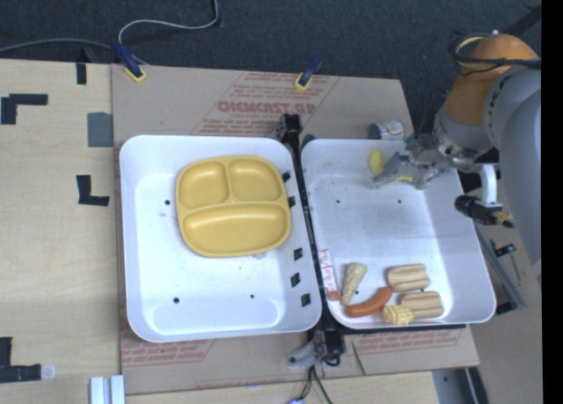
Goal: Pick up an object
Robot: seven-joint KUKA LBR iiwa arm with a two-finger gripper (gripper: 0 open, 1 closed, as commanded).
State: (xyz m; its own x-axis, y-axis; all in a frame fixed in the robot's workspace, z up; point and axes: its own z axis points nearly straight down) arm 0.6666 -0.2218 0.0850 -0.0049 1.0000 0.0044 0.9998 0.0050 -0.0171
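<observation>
The gripper (pixel 398 170) sits low over the far part of the right bin (pixel 457 253), reaching in from the right with the orange band above the wrist. Just at its left tip lies a small yellow object (pixel 377 162), close to the bin's far wall. The object looks to be touching or just beside the fingers, but I cannot tell whether the pincer is released, clenched or gripping it; the metal parts blur together there.

The other candidates lie well apart, in the near part of the same bin: a pale corn cob (pixel 352 281), an orange carrot (pixel 369 303), 2 tan bread rolls (pixel 413 290) and a small yellow corn piece (pixel 398 314). The left bin (pixel 145 244) holds a yellow divided plate (pixel 233 204).

The main risk, as I judge it, is that the yellow object sits at the fingertips and not squarely between them, so a closing move may nudge it toward the far wall or pinch only its edge. A round, smooth piece could then slip out during lifting. The nearby wall also leaves little room, and a finger could catch on the rim.
</observation>
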